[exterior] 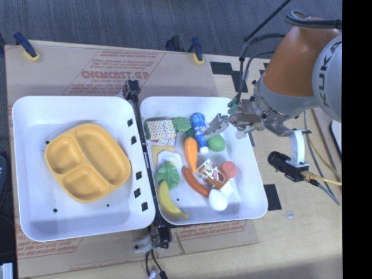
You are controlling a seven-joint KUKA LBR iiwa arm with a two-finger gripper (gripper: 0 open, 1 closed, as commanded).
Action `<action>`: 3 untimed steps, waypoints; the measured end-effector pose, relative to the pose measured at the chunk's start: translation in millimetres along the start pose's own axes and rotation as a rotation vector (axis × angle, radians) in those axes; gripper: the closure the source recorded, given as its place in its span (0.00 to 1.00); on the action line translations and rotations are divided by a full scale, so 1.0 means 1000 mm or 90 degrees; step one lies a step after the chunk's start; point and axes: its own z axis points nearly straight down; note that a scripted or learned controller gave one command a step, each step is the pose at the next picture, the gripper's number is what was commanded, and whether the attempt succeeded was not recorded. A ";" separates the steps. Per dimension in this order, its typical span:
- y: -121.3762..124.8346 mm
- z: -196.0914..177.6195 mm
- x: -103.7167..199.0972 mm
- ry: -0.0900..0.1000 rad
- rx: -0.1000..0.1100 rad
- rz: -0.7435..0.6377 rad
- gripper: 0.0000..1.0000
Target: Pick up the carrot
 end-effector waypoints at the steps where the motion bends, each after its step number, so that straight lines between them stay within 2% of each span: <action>1: 0.005 0.133 0.042 0.000 0.002 0.017 0.00; 2: 0.030 0.191 0.022 0.000 -0.001 0.001 0.00; 3: 0.030 0.180 0.022 0.000 0.000 -0.002 1.00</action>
